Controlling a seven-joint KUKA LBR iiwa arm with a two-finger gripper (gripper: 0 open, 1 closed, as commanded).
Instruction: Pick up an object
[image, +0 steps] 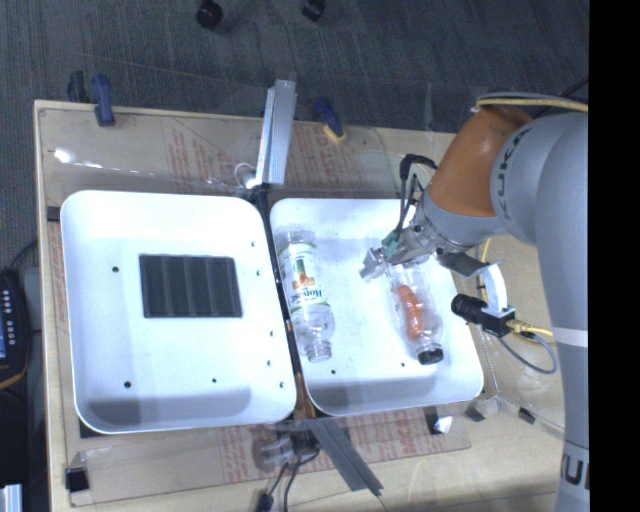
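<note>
The grey arm (530, 170) leans in over the right-hand bin (345, 395), its orange band sitting above the wrist. The pincer (385, 258) hangs low inside that bin, right at the upper end of a clear bottle with orange contents (416, 318). Whether it is clenched or released, I cannot tell from here; the tip is a small bright jumble against the white floor, and nothing is plainly caught in it.

That bottle lies on its side in the right half of the right-hand bin, its dark cap pointing toward the bin's near edge. A second clear bottle with a white and orange label (304, 292) lies along the left wall of the same bin, well apart from the pincer.

The left-hand bin (90, 250) sits against the right-hand bin on the worktop (150, 135) and has a dark ribbed rectangle (190, 286) on its floor
</note>
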